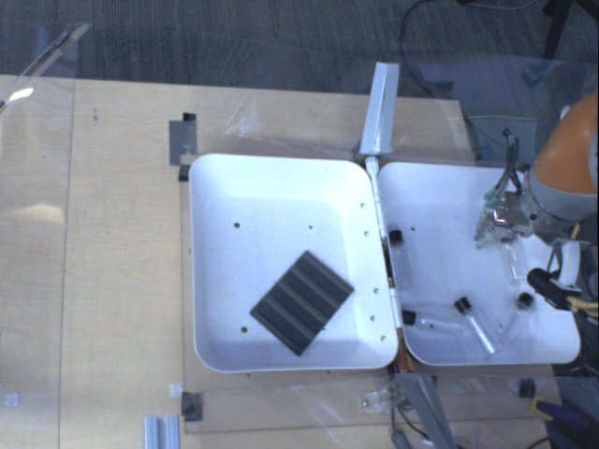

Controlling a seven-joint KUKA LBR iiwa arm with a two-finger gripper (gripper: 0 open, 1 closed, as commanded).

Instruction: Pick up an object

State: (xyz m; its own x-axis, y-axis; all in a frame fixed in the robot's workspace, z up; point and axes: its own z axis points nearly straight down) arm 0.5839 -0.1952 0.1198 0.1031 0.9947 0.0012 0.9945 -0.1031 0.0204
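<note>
Over the right bin [440, 181], near its right wall, hangs the gripper [498, 221]; whether it is spread or pressed together cannot be told. Small clear tubes with black caps lie on that bin's floor: one [438, 323] near the front left, another [473, 321] beside it, a third [515, 312] further right. A dark ribbed slab [302, 302] lies in the left bin [220, 213] on the worktop [94, 251].

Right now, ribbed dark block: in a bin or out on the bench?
In. The ribbed dark block lies flat and skewed on the floor of the left bin, clear of its walls.
</note>
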